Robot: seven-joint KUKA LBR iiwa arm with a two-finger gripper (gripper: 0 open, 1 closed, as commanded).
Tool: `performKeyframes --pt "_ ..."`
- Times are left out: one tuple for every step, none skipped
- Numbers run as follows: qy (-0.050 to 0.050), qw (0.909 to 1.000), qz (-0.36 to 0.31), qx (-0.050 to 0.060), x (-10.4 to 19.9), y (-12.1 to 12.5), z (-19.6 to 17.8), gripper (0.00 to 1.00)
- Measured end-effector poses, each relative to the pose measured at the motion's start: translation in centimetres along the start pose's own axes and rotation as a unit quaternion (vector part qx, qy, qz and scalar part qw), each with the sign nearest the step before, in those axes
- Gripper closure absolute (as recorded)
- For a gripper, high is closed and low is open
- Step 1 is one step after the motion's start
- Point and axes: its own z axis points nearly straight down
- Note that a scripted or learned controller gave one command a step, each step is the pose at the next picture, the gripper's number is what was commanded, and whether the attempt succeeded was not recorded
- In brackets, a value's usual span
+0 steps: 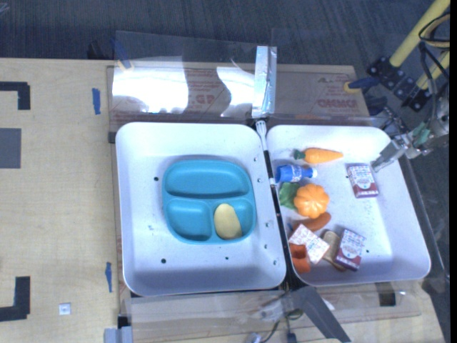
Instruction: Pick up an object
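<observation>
The right bin [400,213] holds a carrot [318,155], a small blue bottle [294,172], an orange pumpkin [311,199] and a red-and-white packet [362,180]. Nearer its front lie two more packets [308,242] [351,249] and a red sausage-like piece [318,222]. My gripper [400,148] hovers over the right bin's far right rim, just right of the red-and-white packet and apart from it. Nothing shows in its grasp.
The left bin [143,163] holds a blue divided plate [207,191] with a yellow oval fruit [227,221] in its front right compartment. A clear plastic panel [193,84] stands behind the bins. Cables and a yellow pole [421,27] sit at the upper right.
</observation>
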Motion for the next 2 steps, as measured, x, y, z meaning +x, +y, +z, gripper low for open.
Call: performKeyframes --pt "0.004 0.9982 -0.06 0.004 2.0 -0.2 5.8 0.0" --pt "-0.003 0.9904 -0.138 -0.003 -2.6 4.2 17.5 0.0"
